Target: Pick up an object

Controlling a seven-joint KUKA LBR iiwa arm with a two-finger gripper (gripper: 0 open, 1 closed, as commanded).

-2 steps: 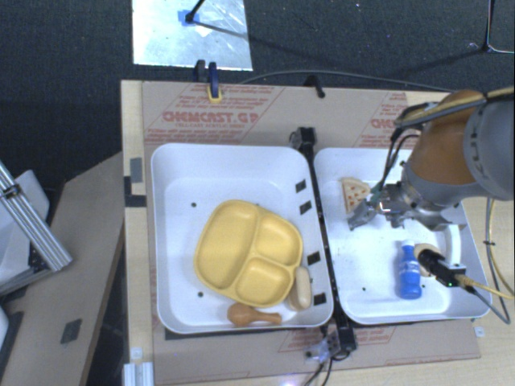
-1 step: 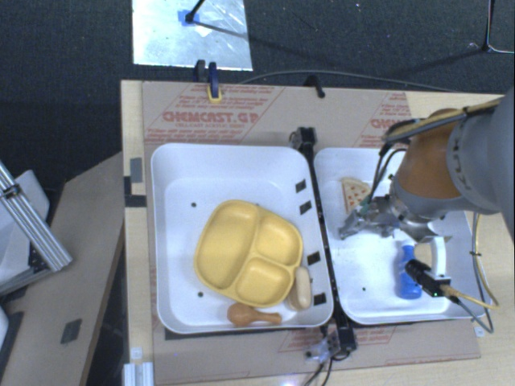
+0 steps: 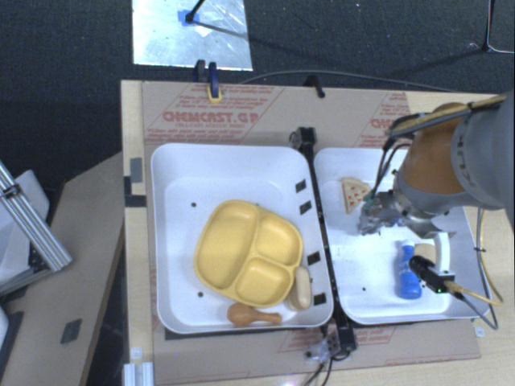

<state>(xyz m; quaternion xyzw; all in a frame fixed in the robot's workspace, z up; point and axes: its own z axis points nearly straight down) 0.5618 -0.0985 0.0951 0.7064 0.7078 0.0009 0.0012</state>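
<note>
**A:** Looking at the gripper [image 3: 372,215] first: you can't tell from this slant whether it is spread or closed, since the tip is a small dark blur low over the right bin [image 3: 354,300]. Nothing can be seen held in it.

**B:** So which step are you on?

**A:** By my reading, the approach. The tip sits just beside the pizza slice toy [image 3: 352,193], which lies near the bin's upper left corner. The blue bottle [image 3: 407,273] lies nearer the front, below the wrist.

**B:** And the left bin [image 3: 173,240]?

**A:** It holds a yellow divided plate [image 3: 249,252], a drumstick toy [image 3: 251,315] and a pale bun-like piece [image 3: 300,288], all well apart from the arm.

**B:** Next move?

**A:** You'd want the tip centred over the slice, then a descent and a close. It's flat and may slip.
</note>
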